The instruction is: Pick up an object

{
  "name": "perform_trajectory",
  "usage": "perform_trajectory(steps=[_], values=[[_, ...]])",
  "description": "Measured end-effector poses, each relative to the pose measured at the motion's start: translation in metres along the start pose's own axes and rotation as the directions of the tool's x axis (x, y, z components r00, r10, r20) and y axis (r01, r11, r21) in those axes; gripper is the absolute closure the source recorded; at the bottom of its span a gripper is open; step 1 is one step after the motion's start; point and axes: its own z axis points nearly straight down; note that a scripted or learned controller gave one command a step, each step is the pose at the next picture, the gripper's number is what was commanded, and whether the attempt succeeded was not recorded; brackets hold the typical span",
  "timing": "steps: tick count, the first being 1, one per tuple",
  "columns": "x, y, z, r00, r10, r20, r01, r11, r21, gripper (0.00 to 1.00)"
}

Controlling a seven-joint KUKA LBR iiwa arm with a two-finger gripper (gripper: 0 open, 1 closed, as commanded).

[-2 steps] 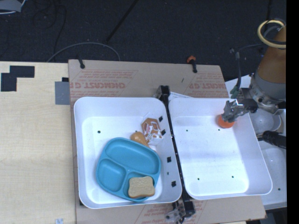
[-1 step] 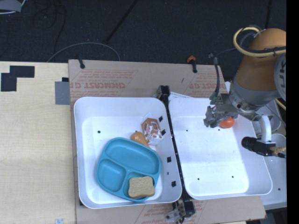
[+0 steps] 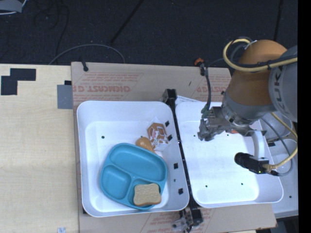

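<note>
Grey tool (image 3: 206,130) hovers over the right white bin (image 3: 228,188); its opening cannot be told. Objects, including a blue divided plastic tray (image 3: 129,171), lie at nine o'clock, so a descent risks grasping nothing.

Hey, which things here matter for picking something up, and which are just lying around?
Job:
gripper, over the right bin
blue tray
toast on the tray
wrapper
orange piece
left bin

Lying about:
cardboard
cables
</note>
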Motion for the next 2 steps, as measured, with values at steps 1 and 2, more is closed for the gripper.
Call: perform_trajectory(steps=[1,2], values=[[0.061,-0.014,0.003,1.0,-0.001,0.0,0.001,1.0,-0.001,1.0],[0.111,-0.018,0.0,1.0,-0.002,0.001,0.002,1.0,-0.002,1.0]])
